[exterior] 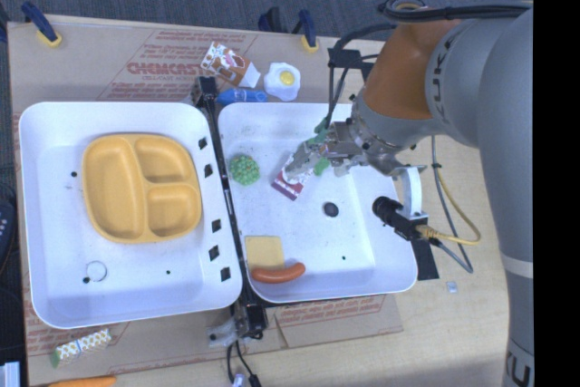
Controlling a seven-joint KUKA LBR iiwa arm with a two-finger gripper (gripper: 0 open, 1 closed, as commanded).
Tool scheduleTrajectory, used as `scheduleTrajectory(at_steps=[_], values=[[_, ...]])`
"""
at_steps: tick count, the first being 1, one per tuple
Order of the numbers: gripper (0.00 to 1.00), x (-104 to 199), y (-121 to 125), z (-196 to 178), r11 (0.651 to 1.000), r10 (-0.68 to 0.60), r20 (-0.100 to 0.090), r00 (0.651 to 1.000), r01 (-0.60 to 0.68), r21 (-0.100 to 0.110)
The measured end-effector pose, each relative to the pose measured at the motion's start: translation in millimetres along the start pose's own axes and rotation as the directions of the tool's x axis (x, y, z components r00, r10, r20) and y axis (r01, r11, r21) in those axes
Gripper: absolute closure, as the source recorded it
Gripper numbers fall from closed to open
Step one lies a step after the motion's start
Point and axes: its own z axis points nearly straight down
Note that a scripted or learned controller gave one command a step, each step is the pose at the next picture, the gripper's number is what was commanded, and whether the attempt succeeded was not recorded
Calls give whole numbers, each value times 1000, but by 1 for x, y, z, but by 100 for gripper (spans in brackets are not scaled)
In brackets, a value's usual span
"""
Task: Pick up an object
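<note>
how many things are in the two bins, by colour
yellow: 2, divided tray in the left bin, cheese slice in the right bin
green: 1, bumpy ball
red-orange: 1, sausage
red and white: 1, packet under the gripper
total: 5

2 white bins [36, 195], 1 yellow tray [140, 186], 1 green ball [243, 169], 1 sausage [277, 272].

over right bin [362, 272], gripper [313, 160] touching small wrapped packet [292, 178]; green ball [243, 169], cheese slice [265, 250], hot dog [277, 272] nearby; yellow tray [140, 186] in left bin [54, 285].
</note>
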Motion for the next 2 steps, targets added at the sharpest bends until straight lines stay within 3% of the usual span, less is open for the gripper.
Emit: scheduleTrajectory(at_steps=[1, 2], values=[[0, -25, 42, 97, 998, -55, 2, 998, 55, -11], [100, -25, 40, 89, 998, -61, 0, 998, 61, -1]])
